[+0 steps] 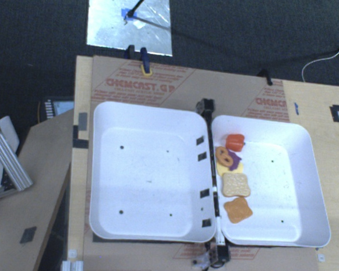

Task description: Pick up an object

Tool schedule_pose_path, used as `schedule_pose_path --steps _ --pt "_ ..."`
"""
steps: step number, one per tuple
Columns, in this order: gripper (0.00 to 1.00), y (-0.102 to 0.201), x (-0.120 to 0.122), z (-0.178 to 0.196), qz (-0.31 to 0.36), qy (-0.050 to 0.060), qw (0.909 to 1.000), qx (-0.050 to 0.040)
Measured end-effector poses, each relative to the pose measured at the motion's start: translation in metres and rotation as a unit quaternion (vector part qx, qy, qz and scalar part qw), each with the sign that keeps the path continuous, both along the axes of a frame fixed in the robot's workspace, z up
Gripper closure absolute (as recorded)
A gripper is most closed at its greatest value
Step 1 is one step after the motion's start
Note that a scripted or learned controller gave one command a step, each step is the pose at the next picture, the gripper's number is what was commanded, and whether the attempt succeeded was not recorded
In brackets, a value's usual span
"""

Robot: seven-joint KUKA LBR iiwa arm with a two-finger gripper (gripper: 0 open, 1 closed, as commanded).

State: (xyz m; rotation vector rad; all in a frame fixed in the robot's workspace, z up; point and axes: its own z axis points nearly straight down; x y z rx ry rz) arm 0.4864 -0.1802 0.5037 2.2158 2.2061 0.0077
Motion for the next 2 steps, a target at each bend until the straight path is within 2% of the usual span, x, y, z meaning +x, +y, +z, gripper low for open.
schedule_pose_path --steps 1,2 --pt "1.0 0.1 0.001 -0.06 0.009 0.008 0.9999 0.0045" --pt "1.0 0.065 0.0 0.036 0.002 0.001 1.0 0.0019"
